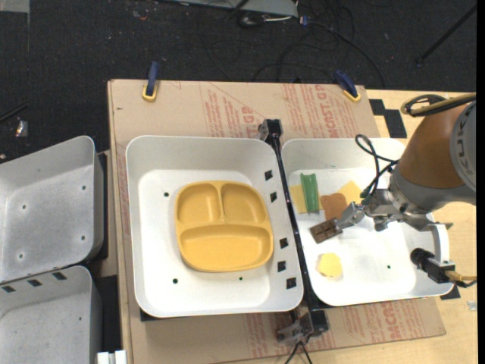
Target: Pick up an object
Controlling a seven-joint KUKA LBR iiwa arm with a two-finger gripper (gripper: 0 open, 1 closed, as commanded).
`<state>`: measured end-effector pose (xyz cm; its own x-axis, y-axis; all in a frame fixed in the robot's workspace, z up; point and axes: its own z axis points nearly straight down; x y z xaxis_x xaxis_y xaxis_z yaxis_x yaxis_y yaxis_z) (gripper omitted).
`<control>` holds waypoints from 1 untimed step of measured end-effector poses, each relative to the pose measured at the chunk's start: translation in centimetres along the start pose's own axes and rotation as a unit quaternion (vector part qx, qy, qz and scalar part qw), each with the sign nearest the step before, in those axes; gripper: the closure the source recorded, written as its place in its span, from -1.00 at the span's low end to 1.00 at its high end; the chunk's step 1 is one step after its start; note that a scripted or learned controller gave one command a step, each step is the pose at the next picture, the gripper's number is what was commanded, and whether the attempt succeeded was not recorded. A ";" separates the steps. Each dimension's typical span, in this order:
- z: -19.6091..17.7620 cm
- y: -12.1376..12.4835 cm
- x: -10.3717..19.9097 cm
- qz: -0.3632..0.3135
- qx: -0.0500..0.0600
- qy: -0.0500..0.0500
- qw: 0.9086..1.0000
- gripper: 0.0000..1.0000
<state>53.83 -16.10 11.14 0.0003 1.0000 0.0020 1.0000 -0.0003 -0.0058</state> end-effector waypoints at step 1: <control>-1.4 0.1 -0.1 0.001 -0.003 -0.001 1.000 1.00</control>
<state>53.98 -16.22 12.53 0.0019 1.0000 -0.0006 1.0000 -0.0019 0.0006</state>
